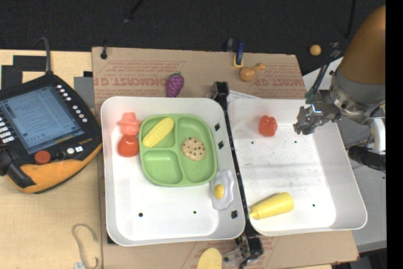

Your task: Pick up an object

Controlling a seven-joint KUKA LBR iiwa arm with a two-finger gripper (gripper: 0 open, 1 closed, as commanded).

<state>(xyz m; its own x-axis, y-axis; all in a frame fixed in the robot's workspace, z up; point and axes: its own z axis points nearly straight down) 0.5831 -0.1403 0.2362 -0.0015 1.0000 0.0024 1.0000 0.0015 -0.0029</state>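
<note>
In the right bin [327,160] lie a red pepper-like toy [267,126] near the back and a yellow bottle-shaped toy [272,206] on its side near the front. My gripper [304,123] hangs over the right bin's back right part, a short way right of the red toy and apart from it. Nothing shows between its dark fingers. The left bin [164,217] holds a green divided plate [177,151] with a corn cob [156,131] and a cookie [194,148], a red-pink figure [128,135] beside it, and a fried egg [220,189].
A purple grape toy [175,84] and an orange-brown toy [250,72] lie on the cardboard behind the bins. A teach pendant [44,129] sits at the left. A yellow object [210,258] rests in front of the bins.
</note>
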